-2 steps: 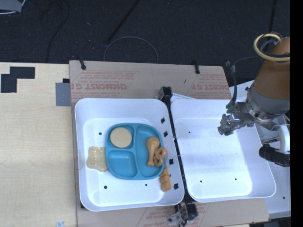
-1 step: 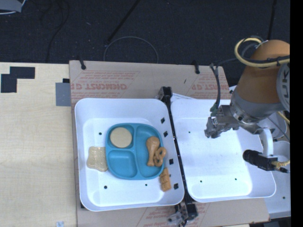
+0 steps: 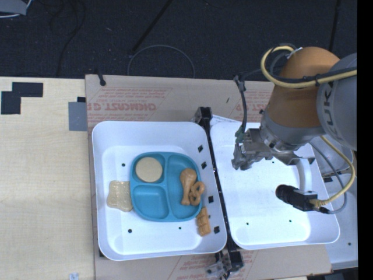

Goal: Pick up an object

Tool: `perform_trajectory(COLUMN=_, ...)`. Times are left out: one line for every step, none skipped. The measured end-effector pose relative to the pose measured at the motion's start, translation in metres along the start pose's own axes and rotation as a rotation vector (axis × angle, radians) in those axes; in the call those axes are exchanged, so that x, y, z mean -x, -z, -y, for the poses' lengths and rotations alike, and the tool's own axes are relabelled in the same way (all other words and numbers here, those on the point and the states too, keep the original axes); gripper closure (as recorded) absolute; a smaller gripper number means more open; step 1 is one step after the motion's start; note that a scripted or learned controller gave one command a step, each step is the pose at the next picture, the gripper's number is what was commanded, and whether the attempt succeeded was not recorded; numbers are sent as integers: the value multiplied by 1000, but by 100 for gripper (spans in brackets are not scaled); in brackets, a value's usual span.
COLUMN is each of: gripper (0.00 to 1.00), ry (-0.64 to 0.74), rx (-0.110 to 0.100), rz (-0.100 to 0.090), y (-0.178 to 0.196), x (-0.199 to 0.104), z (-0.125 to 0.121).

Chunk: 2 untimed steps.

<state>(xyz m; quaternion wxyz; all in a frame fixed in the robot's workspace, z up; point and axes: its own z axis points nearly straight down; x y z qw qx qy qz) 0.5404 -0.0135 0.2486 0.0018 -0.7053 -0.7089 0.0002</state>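
Note:
In the left bin (image 3: 111,144) lies a blue divided plate (image 3: 160,203). A round tan cookie (image 3: 148,169) sits in the plate's upper left section, and a brown drumstick with a pretzel (image 3: 191,186) in its right section. A pale slice of bread (image 3: 120,195) lies on the bin floor left of the plate. A small orange-brown piece (image 3: 203,221) lies below the plate's right corner. My gripper (image 3: 240,161) hangs over the upper left part of the right bin (image 3: 274,226), apart from all the food.
A black divider (image 3: 213,179) runs between the two bins. A black cylindrical fitting with yellow cable (image 3: 298,198) hangs from the arm over the right bin. Cardboard (image 3: 145,98) lies under the bins, with wooden bench (image 3: 41,185) to the left.

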Motion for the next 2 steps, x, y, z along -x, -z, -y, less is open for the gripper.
perform_trajectory(gripper=100, ry=-2, rx=-2, rz=1, y=-11, x=-43, z=3)
perform_trajectory(gripper=100, ry=0, rx=-2, rz=0, y=-9, x=-100, z=19)
